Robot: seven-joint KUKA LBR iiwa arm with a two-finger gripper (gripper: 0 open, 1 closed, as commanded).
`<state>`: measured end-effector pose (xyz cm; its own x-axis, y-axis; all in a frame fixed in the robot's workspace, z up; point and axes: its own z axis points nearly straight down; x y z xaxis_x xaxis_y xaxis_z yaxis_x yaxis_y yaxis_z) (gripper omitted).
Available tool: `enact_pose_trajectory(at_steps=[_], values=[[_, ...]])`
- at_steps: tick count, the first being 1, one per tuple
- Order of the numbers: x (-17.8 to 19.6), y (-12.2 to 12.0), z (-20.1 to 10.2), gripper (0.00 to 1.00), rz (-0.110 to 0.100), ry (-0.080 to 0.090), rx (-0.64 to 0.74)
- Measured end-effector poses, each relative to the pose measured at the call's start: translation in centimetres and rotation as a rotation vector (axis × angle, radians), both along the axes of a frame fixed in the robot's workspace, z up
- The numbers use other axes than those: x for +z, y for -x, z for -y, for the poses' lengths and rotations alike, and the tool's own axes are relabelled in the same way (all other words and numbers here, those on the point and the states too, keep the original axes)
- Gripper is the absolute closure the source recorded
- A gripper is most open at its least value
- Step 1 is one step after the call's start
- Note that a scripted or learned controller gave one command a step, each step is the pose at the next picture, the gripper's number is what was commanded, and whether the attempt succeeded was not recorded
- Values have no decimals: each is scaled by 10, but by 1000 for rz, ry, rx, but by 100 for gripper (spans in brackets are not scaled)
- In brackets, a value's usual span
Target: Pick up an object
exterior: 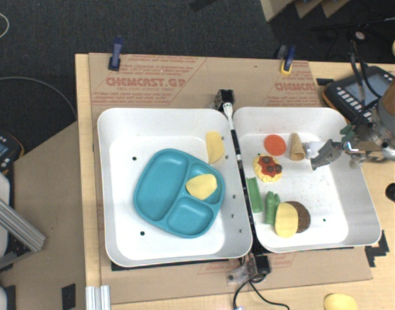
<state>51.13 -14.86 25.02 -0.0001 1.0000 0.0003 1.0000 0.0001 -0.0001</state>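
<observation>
My gripper (326, 153) hangs over the right bin (352, 192), toward its upper right, just right of a tan cone-shaped piece (296, 147). Nothing shows in its grasp. Left of the cone lies a red round piece (275, 144). Below that sits a yellow piece topped with red (268, 168). Two green sticks (254, 195) (271, 207) lie near the bin's left wall, next to a yellow and brown round piece (291, 218).
The left bin (119, 173) holds a blue divided plate (161, 192) with a pale yellow lump (201, 186) on it. A yellow wedge (214, 147) rests by that bin's right wall. A black device (355, 95) and cables sit beyond the right bin.
</observation>
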Motion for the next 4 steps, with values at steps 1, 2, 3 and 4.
enact_pose_trajectory(at_steps=[1,2,3,4], values=[[196,27,-33,0,22,4,5],[197,26,-32,100,7,3,2],[38,35,-5,100,-16,-3,-4],[187,6,-21,100,19,5,3]])
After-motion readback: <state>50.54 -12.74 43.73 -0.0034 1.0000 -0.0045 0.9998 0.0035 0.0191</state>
